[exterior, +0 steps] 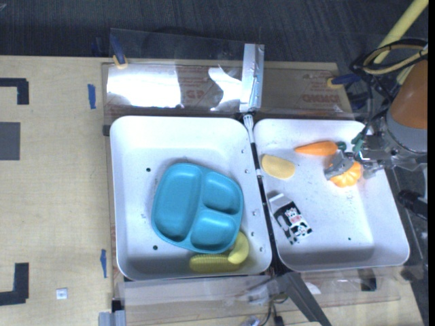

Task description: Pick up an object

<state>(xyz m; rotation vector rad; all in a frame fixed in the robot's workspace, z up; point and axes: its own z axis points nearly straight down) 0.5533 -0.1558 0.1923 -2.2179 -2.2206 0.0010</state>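
Observation:
In the right bin my gripper is down at the far right, directly over a small orange-yellow object that it partly hides. An orange carrot lies just to its left, nearly touching it. A pale yellow lemon-shaped piece rests near the bin's left wall. A small black and white box lies closer to the front.
The left bin holds a blue divided plate with a yellow banana at its front edge. A clear plastic panel stands behind the bins. Cables and a yellow hose hang at the far right.

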